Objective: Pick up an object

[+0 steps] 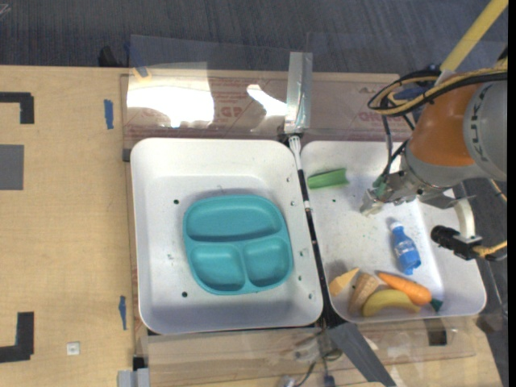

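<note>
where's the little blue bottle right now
The blue bottle lies in the right bin, right of centre, just below the gripper and above the carrot.

At the right edge of the frame, the arm (pixel 476 127) is a rounded grey body with 1 broad orange band. Black and yellow cables loop over its top. Below the band, a grey metal wrist narrows to the small silvery gripper (pixel 377 200).
</note>
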Controlling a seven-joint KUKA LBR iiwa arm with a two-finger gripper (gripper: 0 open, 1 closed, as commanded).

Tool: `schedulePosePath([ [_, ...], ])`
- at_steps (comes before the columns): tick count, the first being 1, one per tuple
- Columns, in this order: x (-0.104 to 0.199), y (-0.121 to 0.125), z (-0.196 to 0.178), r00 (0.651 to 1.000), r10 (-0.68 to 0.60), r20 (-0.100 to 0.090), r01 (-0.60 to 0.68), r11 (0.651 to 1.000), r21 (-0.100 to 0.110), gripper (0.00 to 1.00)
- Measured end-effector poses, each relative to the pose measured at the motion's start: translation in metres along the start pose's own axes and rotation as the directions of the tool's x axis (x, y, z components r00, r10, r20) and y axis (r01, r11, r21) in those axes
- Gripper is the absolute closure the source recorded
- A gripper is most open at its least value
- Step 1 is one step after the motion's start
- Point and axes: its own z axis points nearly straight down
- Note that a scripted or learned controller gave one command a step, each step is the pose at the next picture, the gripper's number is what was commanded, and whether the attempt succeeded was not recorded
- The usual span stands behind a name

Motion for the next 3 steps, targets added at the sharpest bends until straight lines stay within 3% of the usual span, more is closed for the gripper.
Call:
schedulePosePath([
  [1,-0.023,-0.015,0.012,0.984,0.175,-0.003,-0.175,0.984,0.007,1.00],
  [2,-0.024,-0.016,0.013,0.984,0.176,-0.002,-0.176,0.984,0.008,0.00],
  [3,-0.036,0.068,0.015,0.996,0.084,-0.002,-0.084,0.996,0.011,0.00],
])
